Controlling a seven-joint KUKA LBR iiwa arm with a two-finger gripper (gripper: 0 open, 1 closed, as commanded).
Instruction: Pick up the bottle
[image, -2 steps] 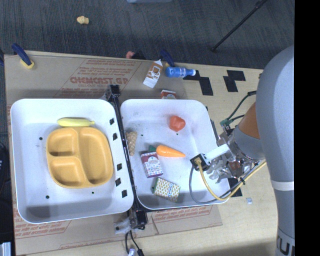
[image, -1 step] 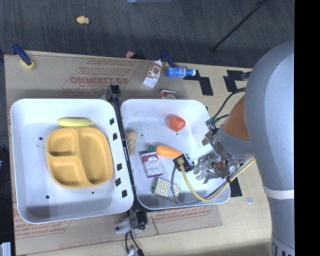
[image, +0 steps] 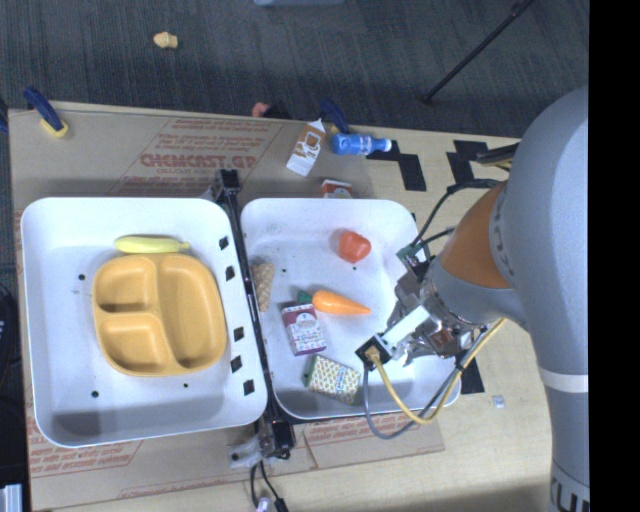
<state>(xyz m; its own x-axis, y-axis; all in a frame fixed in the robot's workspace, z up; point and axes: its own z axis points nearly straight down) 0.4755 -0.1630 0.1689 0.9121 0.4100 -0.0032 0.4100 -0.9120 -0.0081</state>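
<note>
Pincer (image: 385, 348) near right bin's (image: 300, 212) edge

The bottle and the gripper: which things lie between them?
In the camera view, the blue bottle lies on the bench beyond the right bin's far rim. Between it and the gripper lie that rim and the red tomato-like toy.

The cardboard sheet (image: 190, 150) bears red lettering, too blurred to read.

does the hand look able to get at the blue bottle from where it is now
Probably yes. The blue bottle lies on its side on the bench beyond the right bin's far rim, with open space above it. The hand sits low over that bin's near right part, so it must lift and cross the rim.
</note>
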